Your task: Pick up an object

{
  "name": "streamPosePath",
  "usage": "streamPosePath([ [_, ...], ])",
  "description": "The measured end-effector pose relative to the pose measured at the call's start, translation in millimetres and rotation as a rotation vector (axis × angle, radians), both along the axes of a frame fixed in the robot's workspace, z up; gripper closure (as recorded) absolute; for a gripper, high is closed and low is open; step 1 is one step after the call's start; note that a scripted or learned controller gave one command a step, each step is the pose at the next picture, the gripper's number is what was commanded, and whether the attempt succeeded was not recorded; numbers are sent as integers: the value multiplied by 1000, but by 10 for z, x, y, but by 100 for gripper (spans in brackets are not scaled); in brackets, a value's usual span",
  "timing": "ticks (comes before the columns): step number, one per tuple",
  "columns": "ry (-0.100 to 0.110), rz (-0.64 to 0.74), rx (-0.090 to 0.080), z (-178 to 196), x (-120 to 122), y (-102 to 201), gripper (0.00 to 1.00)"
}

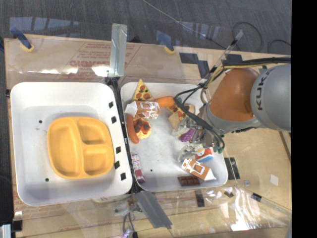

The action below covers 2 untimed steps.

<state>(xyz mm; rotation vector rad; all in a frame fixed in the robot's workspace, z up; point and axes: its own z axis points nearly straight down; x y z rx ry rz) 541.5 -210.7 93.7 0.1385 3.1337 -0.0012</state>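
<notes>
The right bin (pixel 158 175) holds several toy food items: a pizza slice (pixel 141 90), a small white and orange carton (pixel 147 110), a carrot (pixel 166 102), a red sausage (pixel 131 128), a purple piece (pixel 188 133), and a milk carton (pixel 198 168) lying on its side near the front right corner. My gripper (pixel 199 144) hangs low over the right side of this bin, just above the milk carton and next to the purple piece. Cables and the wrist cover its fingers.
The left bin (pixel 29 98) holds a yellow divided tray (pixel 79 147). A dark chocolate bar (pixel 188 181) lies at the right bin's front edge and a small packet (pixel 137 168) at its front left. The arm's grey and orange body (pixel 247 98) overhangs the right rim.
</notes>
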Motion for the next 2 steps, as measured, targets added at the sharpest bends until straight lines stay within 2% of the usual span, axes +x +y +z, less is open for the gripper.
streamPosePath([
  [1,0,-189,1,-2,324,212,0],
  [2,7,-349,2,-9,915,449,0],
])
